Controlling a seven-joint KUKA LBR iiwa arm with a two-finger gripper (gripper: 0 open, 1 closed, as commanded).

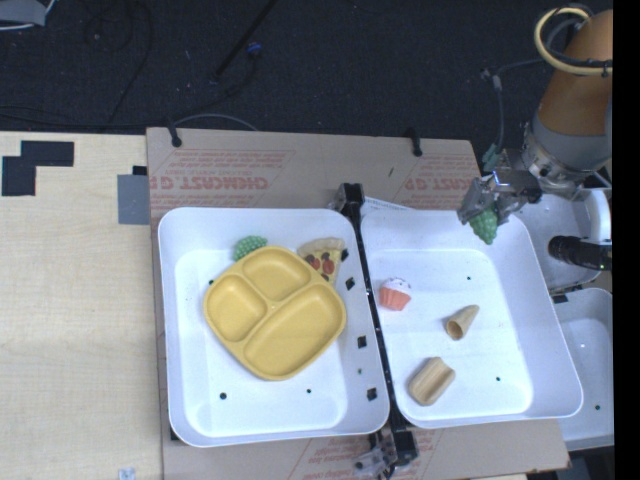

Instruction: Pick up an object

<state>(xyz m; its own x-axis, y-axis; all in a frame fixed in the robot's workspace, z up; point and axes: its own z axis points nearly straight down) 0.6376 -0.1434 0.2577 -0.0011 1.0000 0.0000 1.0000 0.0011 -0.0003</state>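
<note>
My gripper (pixel 486 214) hangs over the far right corner of the right bin (pixel 520 398). A small green toy (pixel 486 230) sits between its fingers, lifted off the bin floor, and the gripper is shut on it. On the floor of the right bin lie a pink cupcake (pixel 395 294), a tan cone (pixel 460 321) and a tan bread-like piece (pixel 430 380).
The left bin (pixel 190 388) holds a yellow divided plate (pixel 276 311), a green leafy toy (pixel 250 245) and a pizza slice (pixel 322 256) at the plate's far edge. A black divider (pixel 362 298) runs between the bins. A cardboard sheet (pixel 300 173) lies beneath both bins.
</note>
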